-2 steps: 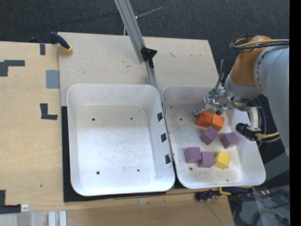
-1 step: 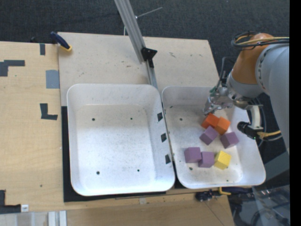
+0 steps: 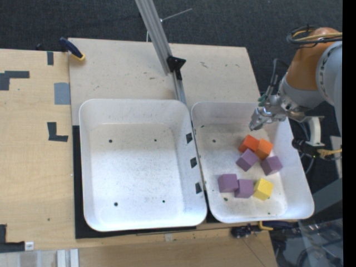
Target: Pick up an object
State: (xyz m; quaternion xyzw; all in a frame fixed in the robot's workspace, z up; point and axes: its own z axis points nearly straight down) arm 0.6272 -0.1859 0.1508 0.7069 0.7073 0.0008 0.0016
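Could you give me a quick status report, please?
Gripper over right bin, holding nothing. Blocks untouched below it. Nothing in the way.

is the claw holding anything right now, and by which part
Nothing is held: the claw hangs above the orange blocks in the right bin.

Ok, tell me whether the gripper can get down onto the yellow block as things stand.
Probably yes. The gripper hangs over the right bin, and the yellow block lies at the near edge of the cluster with its top uncovered. A purple block touches its side, which could crowd one finger.
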